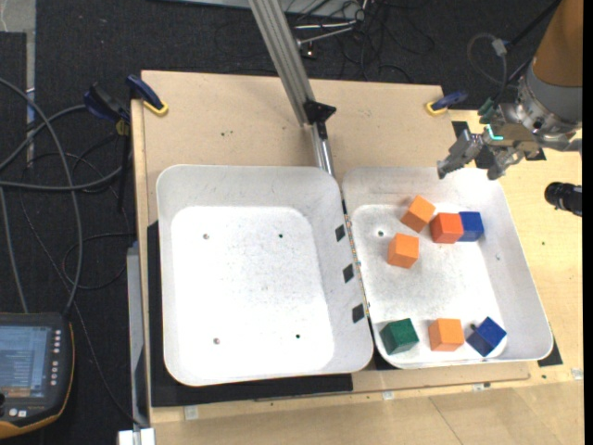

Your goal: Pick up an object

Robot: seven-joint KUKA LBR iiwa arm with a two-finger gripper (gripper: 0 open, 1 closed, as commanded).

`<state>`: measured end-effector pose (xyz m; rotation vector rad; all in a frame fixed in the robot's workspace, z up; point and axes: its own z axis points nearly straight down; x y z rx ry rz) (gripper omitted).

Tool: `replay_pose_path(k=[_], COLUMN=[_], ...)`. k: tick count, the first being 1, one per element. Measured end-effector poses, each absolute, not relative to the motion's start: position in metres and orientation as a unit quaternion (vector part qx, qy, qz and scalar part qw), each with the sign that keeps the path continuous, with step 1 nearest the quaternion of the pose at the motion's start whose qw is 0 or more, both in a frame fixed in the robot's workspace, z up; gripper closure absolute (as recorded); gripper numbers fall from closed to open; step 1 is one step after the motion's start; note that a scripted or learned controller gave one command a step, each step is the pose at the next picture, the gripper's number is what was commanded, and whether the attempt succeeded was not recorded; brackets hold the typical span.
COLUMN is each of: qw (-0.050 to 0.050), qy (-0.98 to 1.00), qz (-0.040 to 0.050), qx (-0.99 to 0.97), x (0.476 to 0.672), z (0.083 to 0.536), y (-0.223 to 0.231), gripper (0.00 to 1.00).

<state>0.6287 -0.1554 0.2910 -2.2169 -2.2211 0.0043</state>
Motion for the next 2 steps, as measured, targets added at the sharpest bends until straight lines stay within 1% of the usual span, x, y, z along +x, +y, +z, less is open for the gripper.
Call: replay_pose_path(k=[1,2], qw=[0.000,0.001], qy=[-0.708,-0.707], qz=[0.0006,0.0015], qx=[-0.706,-0.707], x=[0.629,0.633], z=[0.293,0.249], y=[-0.155,-0.154], gripper=[0.00,0.00])
